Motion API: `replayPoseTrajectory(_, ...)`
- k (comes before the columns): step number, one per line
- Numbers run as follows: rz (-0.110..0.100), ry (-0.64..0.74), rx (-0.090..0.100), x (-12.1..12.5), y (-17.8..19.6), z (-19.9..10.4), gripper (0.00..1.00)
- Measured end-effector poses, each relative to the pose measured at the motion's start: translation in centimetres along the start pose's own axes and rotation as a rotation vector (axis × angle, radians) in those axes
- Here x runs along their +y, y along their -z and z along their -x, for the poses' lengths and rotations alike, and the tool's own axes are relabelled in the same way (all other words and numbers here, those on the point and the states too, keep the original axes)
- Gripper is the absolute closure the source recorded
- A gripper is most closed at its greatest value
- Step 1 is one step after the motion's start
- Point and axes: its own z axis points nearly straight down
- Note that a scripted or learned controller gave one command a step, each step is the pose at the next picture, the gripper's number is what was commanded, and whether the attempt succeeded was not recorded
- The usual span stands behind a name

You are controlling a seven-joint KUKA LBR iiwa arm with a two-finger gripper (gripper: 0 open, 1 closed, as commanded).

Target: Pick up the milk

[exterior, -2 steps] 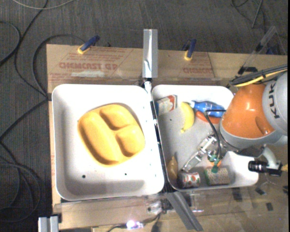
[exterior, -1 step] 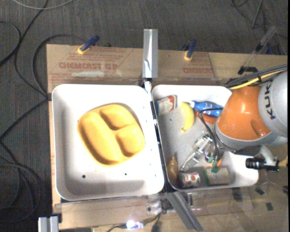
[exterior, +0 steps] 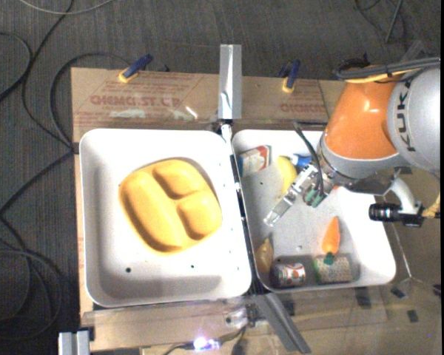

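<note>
The milk (exterior: 254, 158) is a small white and red carton lying in the back left corner of the right bin (exterior: 370, 251). My gripper (exterior: 275, 213) hangs over the middle of that bin, slanting down to the left from the orange-banded wrist. It is in front of the carton and a little to its right, apart from it. I see nothing held in it.
A yellow fruit (exterior: 285, 171) and a blue item (exterior: 302, 159) lie just right of the milk. A carrot (exterior: 331, 234), two cans (exterior: 289, 274) (exterior: 333, 269) and a brownish item (exterior: 263, 254) lie along the bin's front. The left bin (exterior: 103, 272) holds a yellow divided plate (exterior: 172, 204).
</note>
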Motion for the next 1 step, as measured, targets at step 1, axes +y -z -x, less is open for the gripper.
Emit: replayPoseTrajectory(1,-0.001,-0.050,0.001,-6.48,-8.33,-0.14,0.00)
